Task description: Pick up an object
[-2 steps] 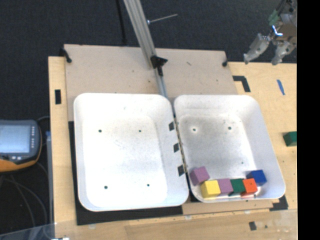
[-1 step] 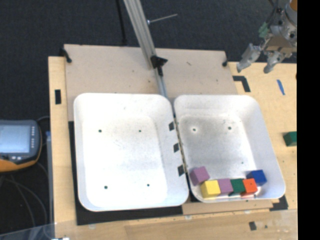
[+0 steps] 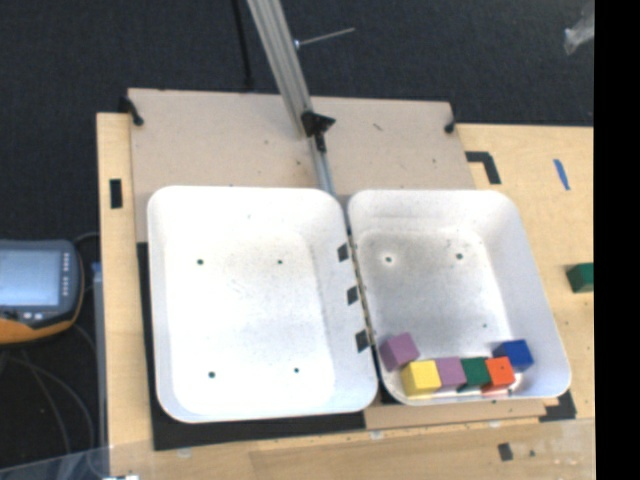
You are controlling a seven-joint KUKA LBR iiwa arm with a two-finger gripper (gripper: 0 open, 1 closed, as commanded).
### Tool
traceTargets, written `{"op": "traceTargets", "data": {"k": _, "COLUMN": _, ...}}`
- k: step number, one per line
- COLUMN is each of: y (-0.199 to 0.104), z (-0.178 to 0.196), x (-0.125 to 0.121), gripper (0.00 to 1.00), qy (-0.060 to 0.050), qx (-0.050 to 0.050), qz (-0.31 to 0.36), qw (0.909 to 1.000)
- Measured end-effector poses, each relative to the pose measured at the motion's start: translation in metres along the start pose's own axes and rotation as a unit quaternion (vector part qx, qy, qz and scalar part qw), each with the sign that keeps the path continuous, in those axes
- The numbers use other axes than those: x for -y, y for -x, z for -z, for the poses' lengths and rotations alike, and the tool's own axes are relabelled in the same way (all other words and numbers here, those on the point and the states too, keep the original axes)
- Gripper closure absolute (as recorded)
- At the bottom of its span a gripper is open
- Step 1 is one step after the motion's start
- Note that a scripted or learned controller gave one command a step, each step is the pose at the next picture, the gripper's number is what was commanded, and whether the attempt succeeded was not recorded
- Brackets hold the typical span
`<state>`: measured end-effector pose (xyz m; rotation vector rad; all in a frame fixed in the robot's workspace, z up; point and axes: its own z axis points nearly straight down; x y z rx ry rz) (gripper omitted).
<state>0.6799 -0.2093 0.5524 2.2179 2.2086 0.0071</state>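
Over on the left there's a handheld screen unit sitting off the edge of the bench, too blurry to read anything on it. Next comes the left bin, then a metal pole slanting down to the gap between the two bins.

All the pickable stuff is in the right bin, bunched along its near wall. A purple block sits turned at an angle to the wall, just behind the yellow block. From the yellow one a row runs left to right along the wall: a second purple block, a green block, an orange block. The blue block sits just behind the orange one. They're roughly cubes, so none really has a long axis; the row itself is the long bit. Any markings on them are too small to tell.

Further right, a green thing lies on the bench. Can't tell how the jaws stand.
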Motion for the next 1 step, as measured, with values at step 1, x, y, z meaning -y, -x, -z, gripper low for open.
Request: {"op": "traceTargets", "data": {"k": 1, "y": -0.0958, "z": -0.0031, "x": 0.03, "gripper": 0.0, "qy": -0.004, "qx": -0.003, "qz": 0.006, "qw": 1.0}}
